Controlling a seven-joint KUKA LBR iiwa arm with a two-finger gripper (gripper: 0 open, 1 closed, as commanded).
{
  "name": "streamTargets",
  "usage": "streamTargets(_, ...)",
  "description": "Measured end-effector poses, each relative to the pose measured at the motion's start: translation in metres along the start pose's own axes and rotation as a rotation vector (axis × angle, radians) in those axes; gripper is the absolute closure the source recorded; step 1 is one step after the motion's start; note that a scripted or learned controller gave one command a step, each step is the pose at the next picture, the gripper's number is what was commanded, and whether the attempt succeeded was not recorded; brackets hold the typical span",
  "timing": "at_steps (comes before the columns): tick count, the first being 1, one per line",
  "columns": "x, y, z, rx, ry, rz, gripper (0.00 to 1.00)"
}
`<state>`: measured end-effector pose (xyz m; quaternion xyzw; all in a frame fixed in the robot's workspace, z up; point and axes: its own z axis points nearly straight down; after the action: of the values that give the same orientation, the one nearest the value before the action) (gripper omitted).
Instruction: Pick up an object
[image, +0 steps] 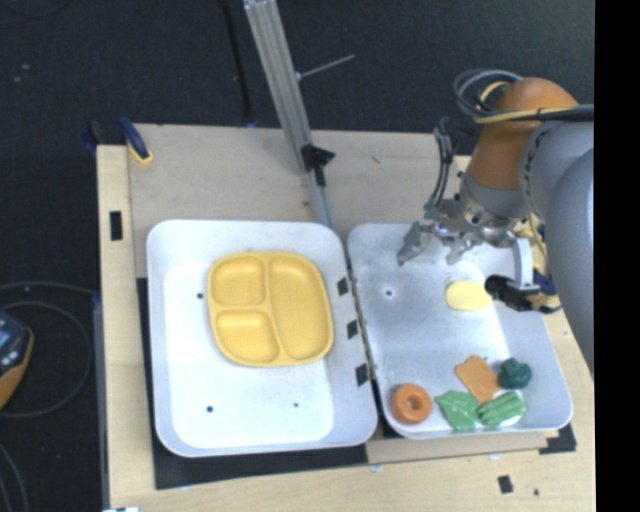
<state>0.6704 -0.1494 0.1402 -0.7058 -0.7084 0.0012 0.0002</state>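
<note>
Fingers (436, 246) spread wide, holding nothing, above right bin (400, 330); no writing legible.

Left bin (180, 420): divided plate (270, 307) inside. Right bin (400, 330): my gripper (436, 247) over far end, lemon (467, 295) near it; ring (410, 403), other pieces along near edge.

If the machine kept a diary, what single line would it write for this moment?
gripper open, nothing between fingers | above right bin back part | yellow piece nearest | yellow tray in left bin
</note>
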Motion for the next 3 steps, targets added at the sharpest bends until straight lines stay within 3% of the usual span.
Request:
streamTargets(1, -0.001, 0.000, 0.040, -0.002, -0.001, -0.001, 0.00)
streamTargets(2, -0.002, 0.002, 0.027, -0.008, -0.003, -0.002, 1.00)
streamTargets(3, -0.007, 0.004, -0.039, -0.011, -0.001, 0.002, 1.00)
